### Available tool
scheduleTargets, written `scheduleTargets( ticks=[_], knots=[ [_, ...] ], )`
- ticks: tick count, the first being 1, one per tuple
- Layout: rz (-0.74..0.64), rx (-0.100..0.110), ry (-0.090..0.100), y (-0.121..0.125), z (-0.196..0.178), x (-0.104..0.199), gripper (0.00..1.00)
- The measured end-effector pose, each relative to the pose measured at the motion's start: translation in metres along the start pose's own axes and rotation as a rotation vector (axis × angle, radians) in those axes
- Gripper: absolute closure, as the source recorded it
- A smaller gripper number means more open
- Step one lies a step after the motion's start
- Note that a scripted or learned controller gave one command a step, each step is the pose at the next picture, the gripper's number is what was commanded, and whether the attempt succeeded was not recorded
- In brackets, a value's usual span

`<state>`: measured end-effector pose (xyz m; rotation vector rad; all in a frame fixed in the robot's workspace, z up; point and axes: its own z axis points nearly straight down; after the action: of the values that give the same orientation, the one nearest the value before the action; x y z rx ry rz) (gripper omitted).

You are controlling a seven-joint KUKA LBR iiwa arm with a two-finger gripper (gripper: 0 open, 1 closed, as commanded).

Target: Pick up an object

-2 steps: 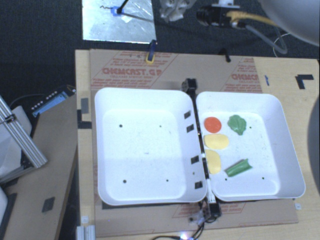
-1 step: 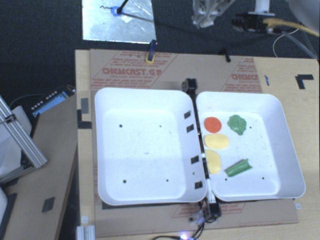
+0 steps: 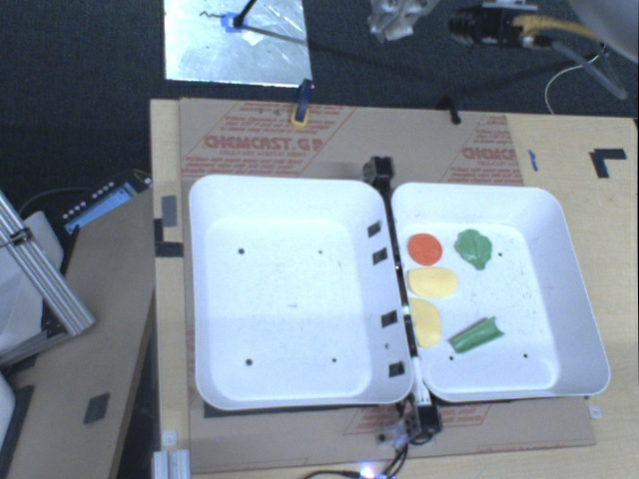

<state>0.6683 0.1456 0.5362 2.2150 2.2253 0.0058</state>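
Camera view: tan wooden bench (image 3: 100, 307) on dark carpet floor (image 3: 70, 58). Brown cardboard sheet with red CHEMCAST print (image 3: 265, 140) laid over bench top, under both bins. Yellow-and-blue clip (image 3: 300, 110) at far edge of the cardboard. Shiny square metal sheet (image 3: 235, 28) on the floor beyond the bench, thin dark rod across it. Aluminium extrusion frame (image 3: 40, 277) at left edge; blue-and-black strip device (image 3: 100, 204) just beside it on the bench corner. White cable loop (image 3: 584, 73) on the floor at far right.

Left shallow white plastic bin (image 3: 280, 267) and right shallow white plastic bin (image 3: 544, 267) side by side, touching along a row of black clips (image 3: 389, 267).

All pickable items in the right bin, clustered on its left half:
- round red-orange disc (image 3: 425, 248), near the divider
- lumpy green leafy piece (image 3: 474, 247), just beside the disc, apart from it
- upper yellow oval piece (image 3: 432, 283), just below the disc
- lower yellow oval piece (image 3: 426, 323), against the divider wall
- long green stick-shaped piece (image 3: 475, 334), tilted, just right of the lower yellow one

Grey two-finger gripper (image 3: 399, 8) at top of frame, beyond the bench's far edge, well apart from both bins and every item. Blurred and partly cropped; open or closed: cannot tell. Touching nothing visible, nothing seen held.
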Motion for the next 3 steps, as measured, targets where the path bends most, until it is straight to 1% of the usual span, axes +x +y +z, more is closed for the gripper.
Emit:
scheduleTargets(
  ticks=[1,2,3],
  knots=[
    [0.011,0.006,-0.004,0.0,0.045,-0.082,1.0],
    [0.0,-0.002,0.0,0.0,0.004,-0.055,1.0],
    [0.019,0.001,-0.007,-0.013,0.0,-0.208,1.0]
  ],
)
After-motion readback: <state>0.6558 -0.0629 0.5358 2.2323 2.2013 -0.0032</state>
